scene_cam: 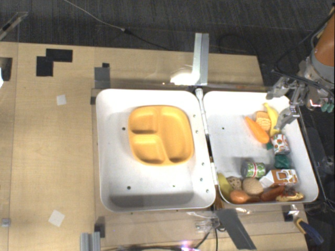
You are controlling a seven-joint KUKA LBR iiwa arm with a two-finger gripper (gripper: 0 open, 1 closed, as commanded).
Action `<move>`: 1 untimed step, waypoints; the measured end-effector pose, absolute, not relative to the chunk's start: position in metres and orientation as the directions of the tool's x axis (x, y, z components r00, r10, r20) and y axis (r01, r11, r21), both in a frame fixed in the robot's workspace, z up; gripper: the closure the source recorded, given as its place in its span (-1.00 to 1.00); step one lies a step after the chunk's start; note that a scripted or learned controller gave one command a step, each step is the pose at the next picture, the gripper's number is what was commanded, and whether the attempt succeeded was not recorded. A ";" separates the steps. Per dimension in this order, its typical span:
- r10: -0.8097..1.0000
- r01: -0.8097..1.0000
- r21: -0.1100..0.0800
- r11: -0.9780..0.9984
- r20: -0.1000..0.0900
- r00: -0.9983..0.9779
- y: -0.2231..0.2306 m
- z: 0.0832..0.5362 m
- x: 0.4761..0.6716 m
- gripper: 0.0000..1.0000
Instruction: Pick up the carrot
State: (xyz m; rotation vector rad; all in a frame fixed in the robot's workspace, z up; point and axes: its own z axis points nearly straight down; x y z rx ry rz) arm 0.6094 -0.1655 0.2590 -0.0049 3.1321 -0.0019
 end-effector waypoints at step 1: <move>-0.192 -0.192 0.002 0.981 -0.002 -0.981 -0.175 0.102 0.649 -1.00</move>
